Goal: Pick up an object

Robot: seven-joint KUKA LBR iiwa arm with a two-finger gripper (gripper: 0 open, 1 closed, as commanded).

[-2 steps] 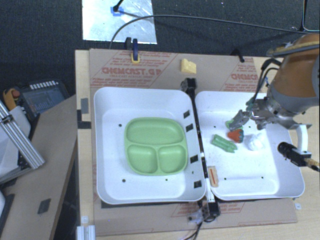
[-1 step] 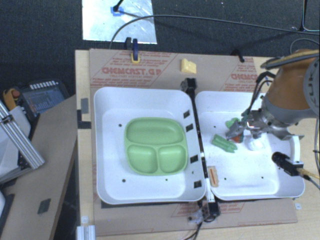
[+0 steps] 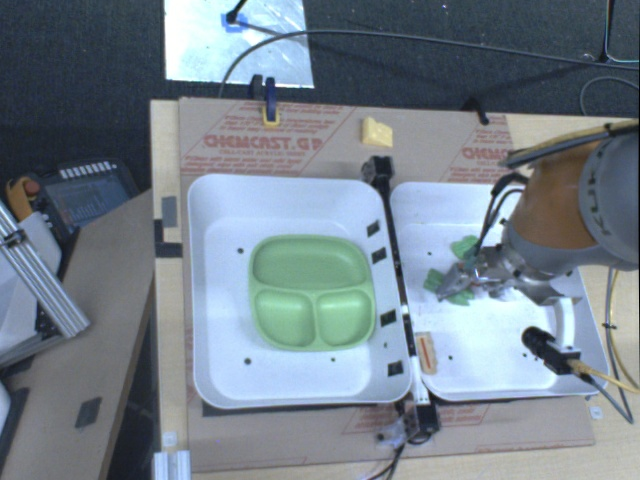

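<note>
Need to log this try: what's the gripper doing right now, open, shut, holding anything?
Gripper: down in the right bin at the green pieces; whether it is open, shut or holding anything cannot be told.

One fixed camera, high above the bench, looking down at a slant. Landmark: shallow white left bin (image 3: 215, 268) holding a green divided plastic tray (image 3: 310, 291), near frame centre. Second shallow white bin (image 3: 500, 373) just right of it; dark floor beyond its far rim.
</note>
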